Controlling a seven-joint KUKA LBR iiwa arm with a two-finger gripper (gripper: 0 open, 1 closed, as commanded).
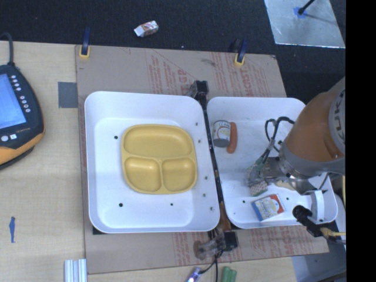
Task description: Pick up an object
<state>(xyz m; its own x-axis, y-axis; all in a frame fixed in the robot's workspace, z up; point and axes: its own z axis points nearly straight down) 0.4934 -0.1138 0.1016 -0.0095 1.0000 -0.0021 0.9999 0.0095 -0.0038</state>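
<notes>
Wooden bench (41,192) under brown cardboard (176,69) bearing two white bins (100,157); dark floor (176,10) beyond; gripper (258,175) low in the right bin (258,107), its grasp seemingly hidden; I cannot tell.

Even, fairly bright overhead light fills the scene. The two white bins (150,216) are almost washed out, with only faint shadows along their inner walls. The yellow divided plate (158,157) shows soft sheen. The whole picture is slightly soft and grainy; the dark floor (176,10) beyond the bench's far edge loses detail.
</notes>
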